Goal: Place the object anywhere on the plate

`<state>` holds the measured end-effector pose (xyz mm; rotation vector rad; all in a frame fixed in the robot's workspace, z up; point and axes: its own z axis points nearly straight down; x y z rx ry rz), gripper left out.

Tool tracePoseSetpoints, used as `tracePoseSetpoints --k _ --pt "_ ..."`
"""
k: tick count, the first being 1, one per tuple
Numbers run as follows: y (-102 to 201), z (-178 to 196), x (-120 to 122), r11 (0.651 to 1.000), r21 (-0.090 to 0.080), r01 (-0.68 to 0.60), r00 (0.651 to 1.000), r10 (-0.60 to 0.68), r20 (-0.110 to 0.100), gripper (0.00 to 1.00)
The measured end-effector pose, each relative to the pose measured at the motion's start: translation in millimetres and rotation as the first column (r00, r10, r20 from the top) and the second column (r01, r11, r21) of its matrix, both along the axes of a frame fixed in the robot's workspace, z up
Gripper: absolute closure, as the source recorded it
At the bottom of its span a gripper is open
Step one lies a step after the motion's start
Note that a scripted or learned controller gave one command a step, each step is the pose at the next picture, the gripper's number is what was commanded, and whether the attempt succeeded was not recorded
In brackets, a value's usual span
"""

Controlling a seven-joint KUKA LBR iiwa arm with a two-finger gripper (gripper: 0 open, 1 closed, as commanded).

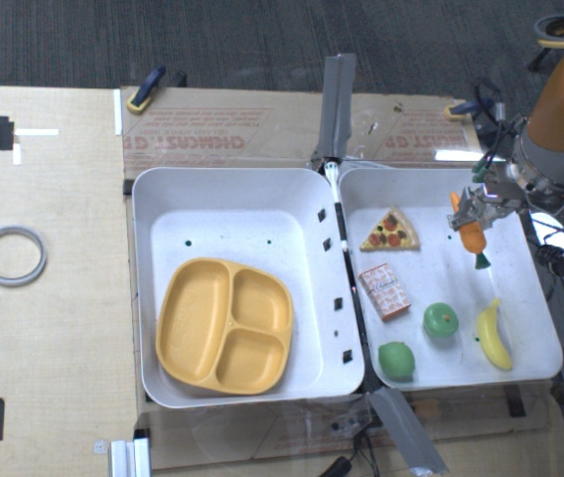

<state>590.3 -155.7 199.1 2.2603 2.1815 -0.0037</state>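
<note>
I see the gripper [476, 217] near the right bin's [535, 366] far-right edge, clamped on the carrot [473, 238] — light, rigid, slick plastic I judge — best held mid-body toward the plate [175, 301].

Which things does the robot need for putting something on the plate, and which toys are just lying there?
For the job:
- yellow plate in the left bin
- carrot at the gripper, over the right bin

Just lying about:
- pizza slice
- red box
- green apple
- banana
- green lime
- tape roll on the bench
</note>
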Motion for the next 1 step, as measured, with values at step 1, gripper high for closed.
tracePoseSetpoints --k 1 --pt "-7.0 -75.1 -17.4 0.958 0.002 0.287 0.958 -0.287 -0.003 1.0"
